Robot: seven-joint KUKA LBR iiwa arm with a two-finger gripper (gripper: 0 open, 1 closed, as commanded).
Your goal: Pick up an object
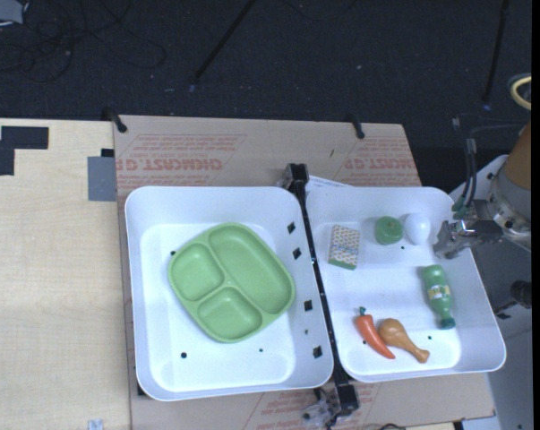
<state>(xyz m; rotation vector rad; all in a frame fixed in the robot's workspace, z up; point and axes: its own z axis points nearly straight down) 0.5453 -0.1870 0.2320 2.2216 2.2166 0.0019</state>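
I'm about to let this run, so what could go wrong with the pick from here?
The gripper sits at the right bin's rim, so it might clip the wall descending. The white ball and green ball touch; grabbing one could roll the other. The carrot and drumstick lie close together.

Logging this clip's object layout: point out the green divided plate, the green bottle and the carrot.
green divided plate (231, 281): camera view, on the ridge where its three compartments meet.
green bottle (437, 293): camera view, on the middle of its body.
carrot (373, 334): camera view, on the orange body below its green top.
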